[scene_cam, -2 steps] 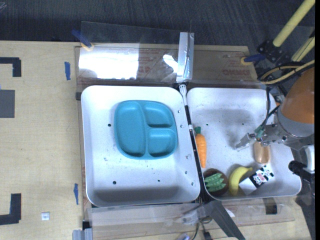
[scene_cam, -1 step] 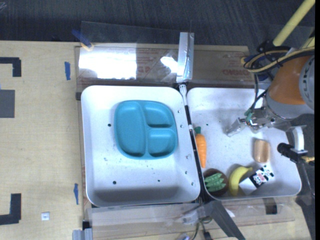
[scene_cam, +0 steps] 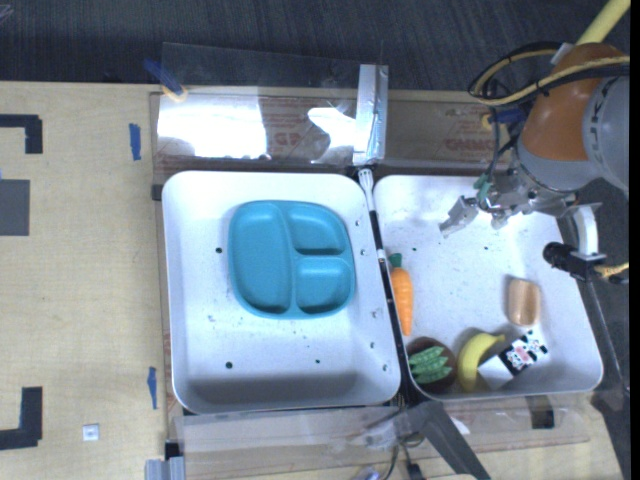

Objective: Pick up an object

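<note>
The right bin (scene_cam: 450,268) holds an orange carrot (scene_cam: 401,296) along its left wall. A tan bread-like piece (scene_cam: 522,300) lies near the right side. At the front edge sit a green vegetable (scene_cam: 430,361), a yellow banana (scene_cam: 477,354) and a small black-and-white toy (scene_cam: 524,353). My gripper (scene_cam: 477,211) hangs over the bin's back part, above bare floor and well away from the objects. It is open with nothing between its fingers.
The left bin (scene_cam: 190,298) holds a blue divided plate (scene_cam: 293,258). A clear plastic sheet (scene_cam: 260,118) and a metal bracket (scene_cam: 370,113) stand behind the bins. Cables (scene_cam: 520,68) loop above the arm's wrist at the back right.
</note>
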Tool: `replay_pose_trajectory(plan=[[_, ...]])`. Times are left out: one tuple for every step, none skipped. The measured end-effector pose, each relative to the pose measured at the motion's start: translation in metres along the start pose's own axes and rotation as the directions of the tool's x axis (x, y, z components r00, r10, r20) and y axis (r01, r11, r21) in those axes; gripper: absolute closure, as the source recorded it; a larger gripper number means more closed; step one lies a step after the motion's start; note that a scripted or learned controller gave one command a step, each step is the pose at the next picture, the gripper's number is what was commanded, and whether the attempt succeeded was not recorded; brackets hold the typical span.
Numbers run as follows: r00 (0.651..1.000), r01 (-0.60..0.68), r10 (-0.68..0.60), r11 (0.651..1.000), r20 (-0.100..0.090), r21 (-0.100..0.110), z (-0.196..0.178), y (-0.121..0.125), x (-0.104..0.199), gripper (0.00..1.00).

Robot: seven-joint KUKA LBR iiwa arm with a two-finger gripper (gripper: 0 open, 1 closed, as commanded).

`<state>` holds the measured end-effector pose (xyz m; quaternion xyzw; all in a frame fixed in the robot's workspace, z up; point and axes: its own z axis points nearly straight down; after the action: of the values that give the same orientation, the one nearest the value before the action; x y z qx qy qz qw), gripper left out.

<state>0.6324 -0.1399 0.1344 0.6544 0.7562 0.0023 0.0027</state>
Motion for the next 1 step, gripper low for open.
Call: replay_pose_trajectory(plan=[[1.000, -0.016, 0.016, 1.000, 0.001, 0.006, -0.0192, -0.0509, -0.0221, 0.00]])
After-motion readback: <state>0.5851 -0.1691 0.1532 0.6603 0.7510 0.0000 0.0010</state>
